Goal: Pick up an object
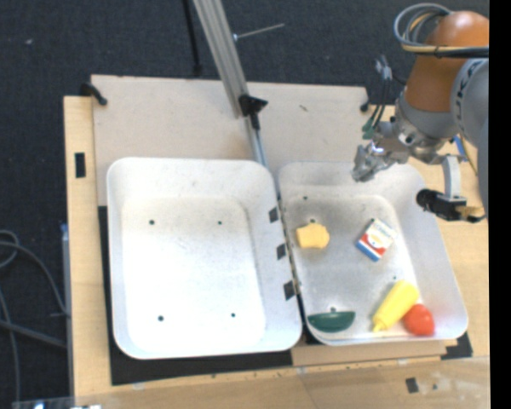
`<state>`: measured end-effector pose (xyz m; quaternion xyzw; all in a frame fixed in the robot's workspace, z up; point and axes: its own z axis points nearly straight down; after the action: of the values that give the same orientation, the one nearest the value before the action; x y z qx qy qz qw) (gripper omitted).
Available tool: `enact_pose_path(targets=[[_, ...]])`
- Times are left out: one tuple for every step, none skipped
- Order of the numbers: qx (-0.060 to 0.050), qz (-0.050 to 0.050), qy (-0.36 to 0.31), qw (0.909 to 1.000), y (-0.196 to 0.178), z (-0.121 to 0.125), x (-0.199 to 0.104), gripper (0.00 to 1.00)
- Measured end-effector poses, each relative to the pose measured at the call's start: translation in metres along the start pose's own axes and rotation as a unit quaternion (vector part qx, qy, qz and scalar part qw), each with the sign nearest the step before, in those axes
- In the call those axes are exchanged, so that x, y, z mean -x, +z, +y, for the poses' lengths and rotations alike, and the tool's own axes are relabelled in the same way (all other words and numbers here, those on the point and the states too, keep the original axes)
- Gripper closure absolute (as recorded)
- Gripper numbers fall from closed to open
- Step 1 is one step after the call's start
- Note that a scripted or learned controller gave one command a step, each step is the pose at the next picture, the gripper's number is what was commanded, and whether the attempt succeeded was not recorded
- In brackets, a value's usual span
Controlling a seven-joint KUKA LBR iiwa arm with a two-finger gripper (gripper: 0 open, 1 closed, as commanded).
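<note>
In the right bin (426, 254) lie a yellow chunk (312, 236), a small white box with red and blue print (374, 240), a yellow bottle-like piece (395, 305), a red ball (419, 319) and a dark green bowl-shaped piece (331, 319). My gripper (364, 169) hangs over the bin's far edge, above and behind the white box, apart from every object. Nothing shows between its fingers.
The left bin (119, 254) sits beside the right one, with black clips (283, 250) along their shared edge. A slanted aluminium rail (226, 54) rises behind the bins. Black carpet surrounds the bench.
</note>
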<state>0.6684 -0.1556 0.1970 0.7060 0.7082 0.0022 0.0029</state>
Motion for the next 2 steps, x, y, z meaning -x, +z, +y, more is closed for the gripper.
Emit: enact_pose_path(targets=[[0.0,0.0,-0.001,1.0,-0.051,-0.007,-0.002,1.0],[0.0,0.0,-0.001,1.0,-0.094,-0.006,0.0,1.0]])
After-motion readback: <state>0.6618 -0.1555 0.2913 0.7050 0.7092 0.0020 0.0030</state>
